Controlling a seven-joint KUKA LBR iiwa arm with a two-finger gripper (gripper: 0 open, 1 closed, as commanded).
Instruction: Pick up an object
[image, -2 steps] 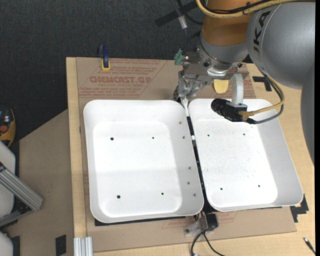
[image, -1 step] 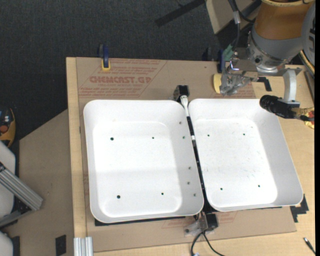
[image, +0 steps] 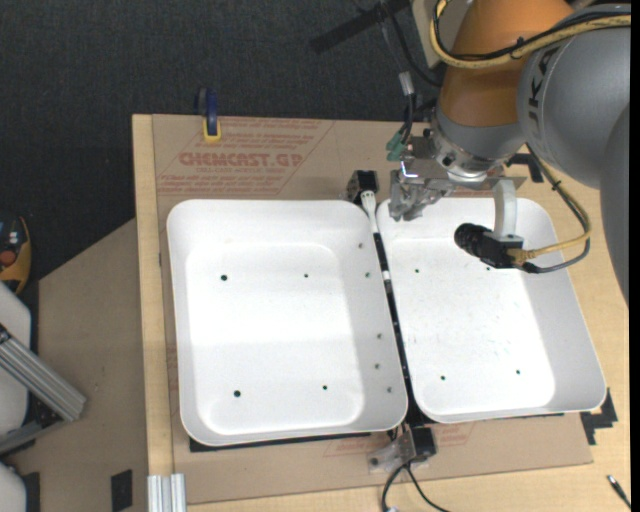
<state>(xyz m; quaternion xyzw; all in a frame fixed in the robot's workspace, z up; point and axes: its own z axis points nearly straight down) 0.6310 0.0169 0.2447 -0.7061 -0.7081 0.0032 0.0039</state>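
the arm (image: 545, 70) comes in from the upper right, grey with an orange band above the wrist. its hand (image: 408, 205) hangs over the far left corner of the right bin (image: 560, 340), close to the strip where the two bins meet. whether the hand is open or closed cannot be told; it reads as a small dark metallic cluster and nothing can be made out in it. just right of the hand, a black cylinder (image: 487, 245) on a white bracket hangs from the wrist over the same bin, with a yellow cable (image: 560, 250) running off to the right. left of the hand lies the left bin (image: 190, 330), white with a few small dark dots. no object to pick can be made out in either bin. beyond the hand, on the brown surface (image: 250, 155), is red lettering, and farther left a blue-and-yellow clamp (image: 209, 113) at the edge.
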